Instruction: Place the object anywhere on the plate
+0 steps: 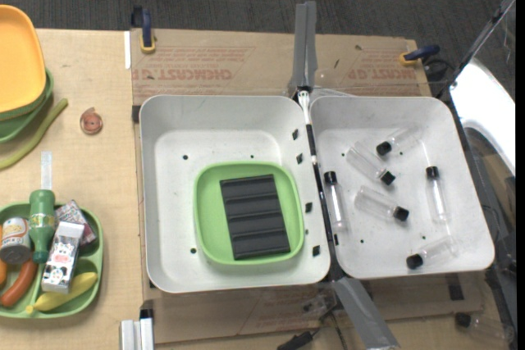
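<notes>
A green square plate [208, 213] lies in the left white bin [164, 143], toward its front. A black ridged rectangular block [254, 215] rests flat in the middle of the plate. In the right white bin [459, 250] lie several clear plastic vials with black caps, among them one near the back [392, 145], one along the left wall [333, 201] and one at the front right [430, 253].
The bins sit on brown cardboard [221, 65] held by clamps [144, 30]. On the wooden bench to the left are stacked orange and green plates [18, 70], a small pink disc [91, 121] and a green tray of toy food [49, 258].
</notes>
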Robot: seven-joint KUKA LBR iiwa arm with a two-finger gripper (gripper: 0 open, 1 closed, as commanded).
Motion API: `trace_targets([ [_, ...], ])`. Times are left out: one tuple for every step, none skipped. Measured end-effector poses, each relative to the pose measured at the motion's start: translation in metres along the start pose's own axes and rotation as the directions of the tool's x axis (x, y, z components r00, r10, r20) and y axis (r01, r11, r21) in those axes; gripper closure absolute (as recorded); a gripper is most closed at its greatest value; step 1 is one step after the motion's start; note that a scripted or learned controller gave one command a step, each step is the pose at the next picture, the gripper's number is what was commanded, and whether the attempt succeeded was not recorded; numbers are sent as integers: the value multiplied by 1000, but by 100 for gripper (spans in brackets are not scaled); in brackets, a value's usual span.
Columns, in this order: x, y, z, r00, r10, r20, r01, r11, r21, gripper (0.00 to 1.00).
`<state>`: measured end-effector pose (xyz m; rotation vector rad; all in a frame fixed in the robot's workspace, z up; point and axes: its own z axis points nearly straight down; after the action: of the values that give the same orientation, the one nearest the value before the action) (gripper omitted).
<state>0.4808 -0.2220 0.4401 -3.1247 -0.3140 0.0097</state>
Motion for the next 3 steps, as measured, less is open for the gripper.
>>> trace_targets([
  [9,2,0,1000,-4,-1,4,1000,-2,0],
  [-3,-1,0,1000,1,1,-1,1000,1,0],
  [-3,-1,0,1000,0,1,0,1000,1,0],
])
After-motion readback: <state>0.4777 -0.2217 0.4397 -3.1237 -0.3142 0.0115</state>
